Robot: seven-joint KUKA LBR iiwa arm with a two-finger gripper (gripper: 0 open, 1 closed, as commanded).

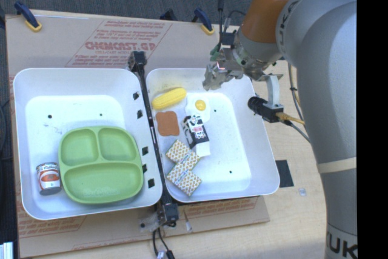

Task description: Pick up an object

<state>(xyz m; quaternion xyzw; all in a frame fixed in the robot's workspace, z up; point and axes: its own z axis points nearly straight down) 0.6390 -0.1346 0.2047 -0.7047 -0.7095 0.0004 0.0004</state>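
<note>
Lying below end effector: corn

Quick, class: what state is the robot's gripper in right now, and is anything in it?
Gripper: above the far edge of the right white bin, near the yellow corn cob; open or closed cannot be told, and nothing visibly held.

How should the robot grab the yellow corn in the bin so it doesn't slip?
Probably from straight above, closing across the middle of the yellow corn cob. It lies flat and long, running left to right in the right white bin, so the fingers should pinch its narrow width, not its length. The brown patty sits just below it, so one finger has little room on that side.
</note>
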